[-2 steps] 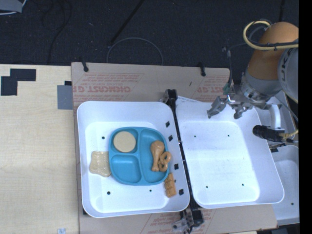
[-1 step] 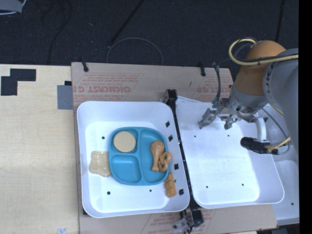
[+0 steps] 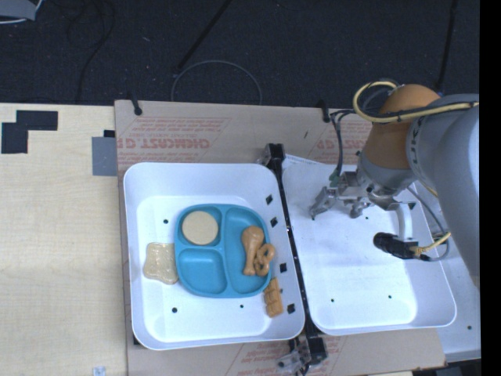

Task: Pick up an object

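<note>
In the left bin lies a blue divided plate. A round tan disc sits in its upper left compartment, and a tan twisted piece lies in its right one. A pale bread-like slice rests on the bin floor against the plate's left edge. A small brown lumpy piece lies by the plate's lower right corner. My gripper hangs low over the upper part of the right bin, fingers spread open, nothing between them.
A black divider runs between the two bins. The grey arm with its orange band covers the right bin's upper right, and a black cable fitting hangs over the bin's right side. Cardboard lies under both bins.
</note>
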`<state>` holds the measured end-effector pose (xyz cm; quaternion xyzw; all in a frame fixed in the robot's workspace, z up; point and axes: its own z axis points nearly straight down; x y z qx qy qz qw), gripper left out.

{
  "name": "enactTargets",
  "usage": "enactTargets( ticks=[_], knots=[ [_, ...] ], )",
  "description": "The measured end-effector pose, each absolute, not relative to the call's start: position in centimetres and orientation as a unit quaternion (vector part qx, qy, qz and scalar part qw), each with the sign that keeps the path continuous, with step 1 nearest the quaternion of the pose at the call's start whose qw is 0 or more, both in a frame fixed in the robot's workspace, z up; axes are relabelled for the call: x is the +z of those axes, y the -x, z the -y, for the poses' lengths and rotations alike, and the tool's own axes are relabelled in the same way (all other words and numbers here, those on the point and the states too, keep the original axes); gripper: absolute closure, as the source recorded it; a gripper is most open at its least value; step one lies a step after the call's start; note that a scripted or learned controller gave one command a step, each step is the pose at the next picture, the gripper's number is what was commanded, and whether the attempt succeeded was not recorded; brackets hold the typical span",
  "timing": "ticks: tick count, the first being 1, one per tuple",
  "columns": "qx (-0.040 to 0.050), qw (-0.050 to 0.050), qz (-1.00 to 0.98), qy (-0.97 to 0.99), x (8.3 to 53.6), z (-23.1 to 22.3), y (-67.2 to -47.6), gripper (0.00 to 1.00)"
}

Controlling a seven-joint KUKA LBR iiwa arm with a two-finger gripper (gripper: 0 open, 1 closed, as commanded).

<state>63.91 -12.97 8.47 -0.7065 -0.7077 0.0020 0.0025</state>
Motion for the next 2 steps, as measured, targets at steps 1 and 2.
enactTargets(
  ticks=[1, 2],
  knots=[
    [0.0012, 0.002, 0.707, 0.707, 9.7, 13.0, -64.0, 1.0],
    [-0.0003, 0.0, 0.706, 0.708, 16.0, 13.2, -63.7, 1.0]
  ],
)
